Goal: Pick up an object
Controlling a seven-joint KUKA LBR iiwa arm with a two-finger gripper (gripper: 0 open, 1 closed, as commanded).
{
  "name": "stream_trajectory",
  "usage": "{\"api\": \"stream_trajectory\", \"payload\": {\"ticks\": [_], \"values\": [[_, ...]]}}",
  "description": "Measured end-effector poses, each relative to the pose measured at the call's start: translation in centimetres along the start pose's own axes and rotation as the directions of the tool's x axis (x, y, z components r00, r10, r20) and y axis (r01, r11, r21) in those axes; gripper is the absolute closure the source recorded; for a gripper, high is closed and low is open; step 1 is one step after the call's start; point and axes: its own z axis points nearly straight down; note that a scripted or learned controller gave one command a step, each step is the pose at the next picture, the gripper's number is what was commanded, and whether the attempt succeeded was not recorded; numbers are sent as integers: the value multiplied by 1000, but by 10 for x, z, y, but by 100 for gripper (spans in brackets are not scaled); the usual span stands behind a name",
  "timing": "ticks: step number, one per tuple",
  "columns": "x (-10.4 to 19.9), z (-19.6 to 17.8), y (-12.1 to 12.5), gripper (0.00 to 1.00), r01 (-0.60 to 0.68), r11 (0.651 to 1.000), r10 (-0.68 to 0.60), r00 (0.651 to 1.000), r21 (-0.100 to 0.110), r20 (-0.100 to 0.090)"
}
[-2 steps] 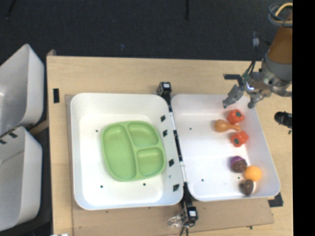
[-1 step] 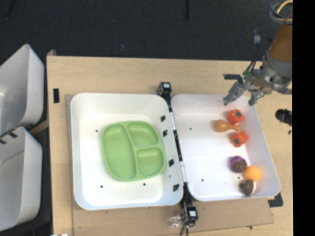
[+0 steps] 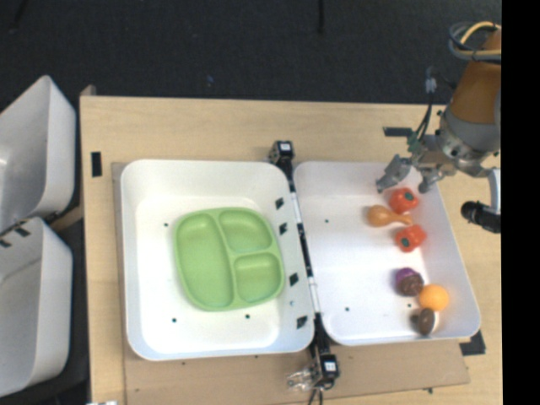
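The right bin [image 3: 354,251] holds several small toy foods. A red tomato-like piece [image 3: 403,199] lies near the bin's far right, with an orange pear-shaped piece [image 3: 381,217] just left of it and another red piece [image 3: 410,239] below. Further down lie a purple piece [image 3: 408,281], an orange ball [image 3: 434,297] and a brown piece [image 3: 423,320]. My gripper [image 3: 411,174] hangs just above the upper red piece, its two grey fingers spread apart with nothing between them.
The left bin [image 3: 143,192] holds a green three-compartment plate [image 3: 228,258]. A black clip row [image 3: 295,234] runs along the seam between the bins. The grey arm with its orange band [image 3: 477,91] comes in from the upper right.
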Motion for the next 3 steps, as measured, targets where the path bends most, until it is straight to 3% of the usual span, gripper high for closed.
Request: {"api": "stream_trajectory", "payload": {"ticks": [2,3], "values": [[3,94,-8,0,-3,1000,3,1000,9,-5],[0,75,-5,100,-5,1000,5,1000,-2,-1]]}}
